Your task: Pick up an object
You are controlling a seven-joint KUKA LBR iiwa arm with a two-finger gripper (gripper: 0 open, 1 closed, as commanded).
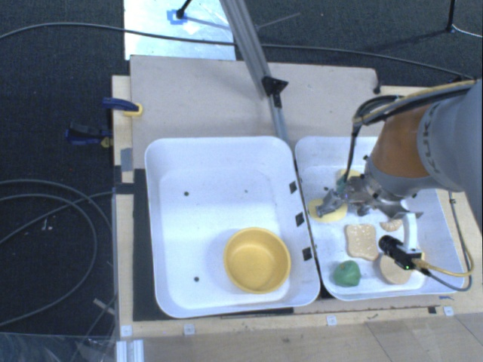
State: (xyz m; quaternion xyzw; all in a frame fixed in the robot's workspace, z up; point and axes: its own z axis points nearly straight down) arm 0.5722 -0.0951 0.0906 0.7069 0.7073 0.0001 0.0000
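In the camera view the arm [423, 145] reaches in from the right over the right bin [313, 151], its gripper [332, 200] low by a pale yellow piece [329, 213], seemingly the target since the wrist is aimed there; how far the claw is open I cannot tell, and nothing shows as held. That bin also holds a toast slice [361, 240], a green lump [348, 273] and a tan round piece [394, 271], while the left bin [173, 164] holds a yellow bowl [257, 259]
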